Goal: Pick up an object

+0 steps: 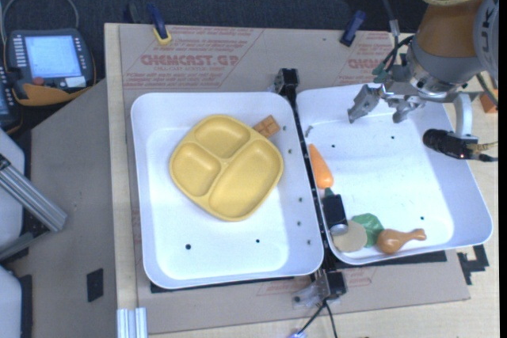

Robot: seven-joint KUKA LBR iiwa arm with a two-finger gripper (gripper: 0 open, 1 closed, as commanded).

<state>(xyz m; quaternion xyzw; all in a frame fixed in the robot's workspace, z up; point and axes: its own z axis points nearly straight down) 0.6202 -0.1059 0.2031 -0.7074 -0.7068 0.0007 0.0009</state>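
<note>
My gripper (pixel 383 107) hangs over the far end of the right bin (pixel 396 178), open, with nothing between its fingers (pixel 360 104). Along that bin's left wall lie an orange carrot (pixel 320 167) and, nearer the front, a black block (pixel 333 210). In the front corner a beige round piece (pixel 348 237), a green piece (pixel 369 223) and a brown drumstick (pixel 399 237) sit close together. All of these lie well in front of and to the left of the gripper.
The left bin (pixel 158 225) holds a yellow divided plate (pixel 227 166), and a small brown block (pixel 267 126) sits at the plate's far right edge. A black clamp (pixel 286 80) sits where the two bins meet at the back.
</note>
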